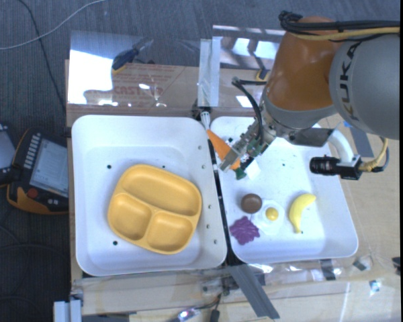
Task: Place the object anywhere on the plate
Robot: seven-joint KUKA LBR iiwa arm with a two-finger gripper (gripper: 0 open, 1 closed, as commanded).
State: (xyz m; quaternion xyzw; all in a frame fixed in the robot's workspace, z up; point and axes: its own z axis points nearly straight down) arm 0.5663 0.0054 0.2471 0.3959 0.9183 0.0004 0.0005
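Observation:
The yellow three-compartment plate (pixel 154 208) lies in the left bin (pixel 94 139) with nothing on it. My gripper (pixel 245 151) hangs low over the top-left part of the right bin (pixel 336 206), beside the divider between the bins. An orange toy carrot (pixel 219 147) with a green end (pixel 241 174) lies slanted right at the gripper's tip, partly hidden by it. I cannot see whether the carrot is held. The grey arm with its orange band (pixel 309 66) covers the bin's back right.
In the right bin lie a brown round piece (pixel 250 202), a fried egg (pixel 271 214), a yellow banana (pixel 300 210) and purple grapes (pixel 244 229). A cardboard sheet (pixel 148 82) sits behind the left bin. A handheld controller (pixel 37 170) lies at far left.

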